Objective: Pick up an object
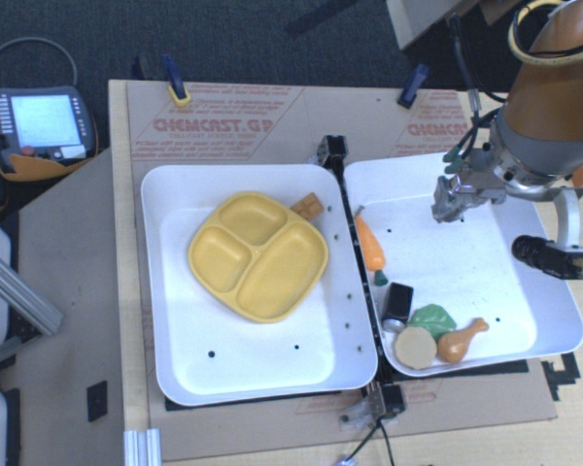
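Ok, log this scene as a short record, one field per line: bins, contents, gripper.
left bin: yellow divided plate, small brown block at the plate's upper right edge
right bin: carrot, black block, green toy, round tan piece, drumstick
item grouping: clustered along the right bin's left and lower-left side
gripper: above the right bin's upper area, nothing seen between its fingers

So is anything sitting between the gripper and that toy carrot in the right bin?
Nothing visible does. The gripper is above bare white floor of the right bin, and the carrot lies by the bin's left wall, with open floor between them.
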### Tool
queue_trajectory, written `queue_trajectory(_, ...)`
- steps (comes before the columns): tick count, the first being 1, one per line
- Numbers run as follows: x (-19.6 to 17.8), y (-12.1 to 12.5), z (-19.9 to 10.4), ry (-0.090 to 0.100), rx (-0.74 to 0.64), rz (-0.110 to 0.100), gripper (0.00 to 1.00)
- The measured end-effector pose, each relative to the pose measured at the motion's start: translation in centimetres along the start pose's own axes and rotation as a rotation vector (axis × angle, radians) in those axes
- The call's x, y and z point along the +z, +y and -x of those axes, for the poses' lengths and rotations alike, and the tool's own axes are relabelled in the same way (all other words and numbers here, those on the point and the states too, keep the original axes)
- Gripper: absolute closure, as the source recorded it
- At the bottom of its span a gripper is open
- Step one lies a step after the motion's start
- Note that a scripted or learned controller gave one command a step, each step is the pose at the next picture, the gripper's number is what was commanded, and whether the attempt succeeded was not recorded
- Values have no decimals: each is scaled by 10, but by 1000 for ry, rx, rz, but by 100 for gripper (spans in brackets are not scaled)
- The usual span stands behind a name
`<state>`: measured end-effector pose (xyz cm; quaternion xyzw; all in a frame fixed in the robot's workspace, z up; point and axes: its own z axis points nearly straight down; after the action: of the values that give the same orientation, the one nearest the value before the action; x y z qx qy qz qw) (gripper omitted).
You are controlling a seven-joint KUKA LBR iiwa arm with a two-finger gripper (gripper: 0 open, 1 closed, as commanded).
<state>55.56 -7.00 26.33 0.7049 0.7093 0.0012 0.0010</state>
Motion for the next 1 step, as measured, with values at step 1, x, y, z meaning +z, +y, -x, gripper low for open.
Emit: queue_trajectory(1,-2,19,-45,0,1,0,100)
